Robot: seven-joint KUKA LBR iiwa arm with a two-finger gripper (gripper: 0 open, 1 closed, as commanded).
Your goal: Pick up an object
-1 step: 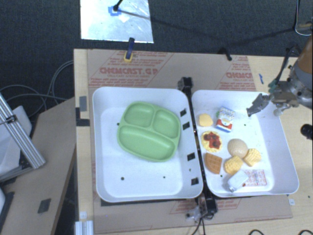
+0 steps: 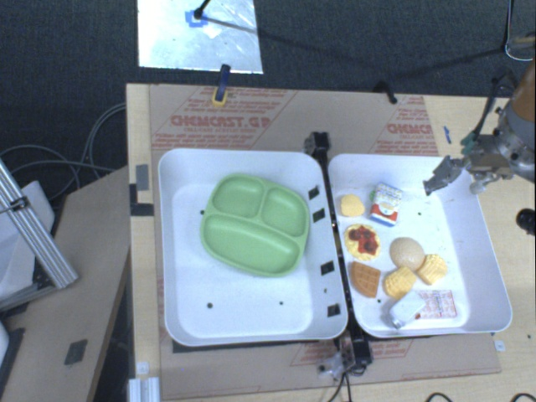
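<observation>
Dark carpet surrounds your bench, where two shallow white bins sit side by side on a brown board. Your left bin [image 2: 188,308] carries a green divided plate [image 2: 255,224]; your right bin [image 2: 477,249] holds the candidates, clustered toward its near-left part: a small red, white and green carton [image 2: 386,204], a yellow piece [image 2: 353,205], a toy pizza [image 2: 363,240], a beige bun [image 2: 407,251], a brown waffle [image 2: 366,279], two yellow corn-like pieces [image 2: 416,275] and a flat white packet [image 2: 421,306]. Your gripper [image 2: 439,179] hangs over the far-right part of that bin, near the carton but apart from it, and touches no item. Its tips read as one dark blurred shape, so you cannot tell from this angle how the jaws stand; nothing appears between them. Judged from this layout, your pick is not yet made: every object lies in the bin, and the approach, descent, close and lift all remain.
</observation>
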